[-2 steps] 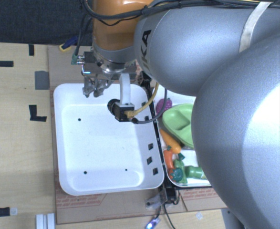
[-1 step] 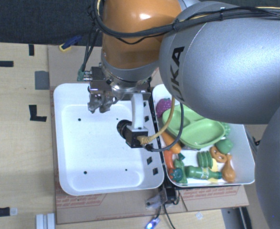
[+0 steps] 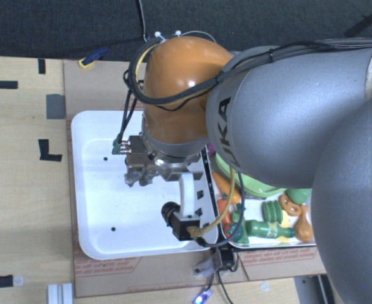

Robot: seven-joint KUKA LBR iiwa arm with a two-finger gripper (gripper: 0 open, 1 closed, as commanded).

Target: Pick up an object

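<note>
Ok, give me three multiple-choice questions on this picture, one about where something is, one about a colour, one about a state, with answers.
1. Where are the toys piled?
A. in the right bin
B. in the left bin
C. on the cardboard

2. What colour is the band above the arm's wrist?
A. blue
B. orange
C. white

3. Where does the arm hang?
A. parked off the bench
B. lying flat on the cardboard
C. over the left bin

Answers: 1 A, the green and orange pieces lie right of the divider. 2 B, the rounded section is orange. 3 C, the wrist sits above the white floor of the left bin.
</note>
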